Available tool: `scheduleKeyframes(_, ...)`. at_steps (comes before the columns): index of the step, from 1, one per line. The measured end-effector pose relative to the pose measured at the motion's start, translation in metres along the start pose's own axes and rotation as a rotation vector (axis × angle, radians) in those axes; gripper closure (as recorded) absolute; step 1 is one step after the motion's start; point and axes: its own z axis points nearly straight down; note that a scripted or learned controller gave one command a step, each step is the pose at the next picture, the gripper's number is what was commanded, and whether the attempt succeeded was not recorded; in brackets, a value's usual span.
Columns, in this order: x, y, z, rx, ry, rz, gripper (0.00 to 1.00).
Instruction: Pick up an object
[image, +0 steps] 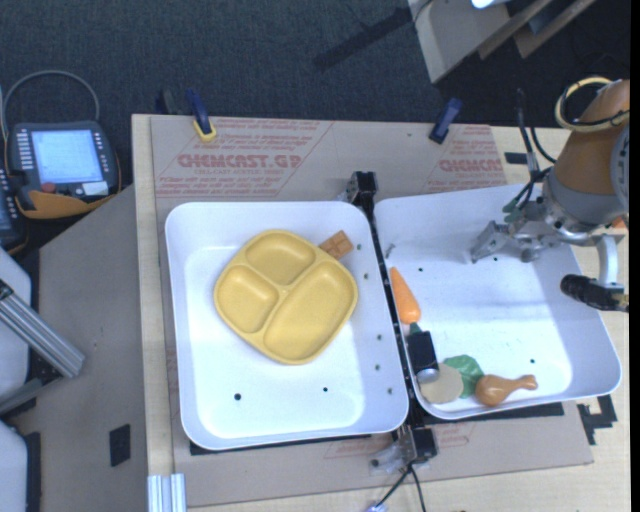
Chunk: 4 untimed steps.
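My pincer hangs over the far half of the right-hand shallow white bin; I cannot tell its state from this slanted view. Nothing is visible in its grasp.

Taking the black divider strip between the two bins as my landmark: an orange plastic carrot lies just right of it, about midway along its length. Nearer the camera along the same strip sits a small black rectangular block, and just beyond that a pale round disc touches a green leafy toy piece. A brown toy drumstick lies beside the green piece, farther right of the divider, near the bin's front wall.

Left of the divider, the left-hand white bin holds a yellow three-compartment plastic plate. A small tan wooden block peeks out at the plate's far right edge, close to the divider.

Both bins rest on the brown cardboard-covered counter.
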Motion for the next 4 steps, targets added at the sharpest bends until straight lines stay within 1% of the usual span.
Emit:
scheduleKeyframes(1, 0.001, 0.005, 0.015, -0.005, 0.003, -0.002, 0.0)
scheduleKeyframes(2, 0.001, 0.009, 0.0, -0.019, -0.002, -0.005, 1.0)
scheduleKeyframes(3, 0.006, 0.008, -0.044, -0.001, -0.001, 0.001, 1.0)
scheduleKeyframes(4, 0.008, 0.009, -0.087, -0.003, -0.001, 0.001, 1.0)
